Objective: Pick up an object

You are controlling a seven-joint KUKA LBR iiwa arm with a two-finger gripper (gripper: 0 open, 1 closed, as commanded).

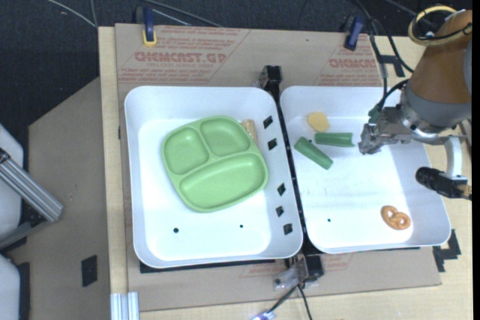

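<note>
Camera view, right shallow white bin (420, 236) as landmark, grey two-finger gripper (369, 144) low over its upper area, two green plastic sticks (333, 139) (313, 153) just left of gripper, small yellow piece (318, 121) above them, orange pretzel-shaped ring (395, 218) near bin's lower right corner, green three-compartment plastic plate (215, 162) in neighbouring left bin (150, 221).

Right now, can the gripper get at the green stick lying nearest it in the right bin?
Probably yes: the gripper sits just right of that green stick, with nothing between them and bare bin floor around.
</note>
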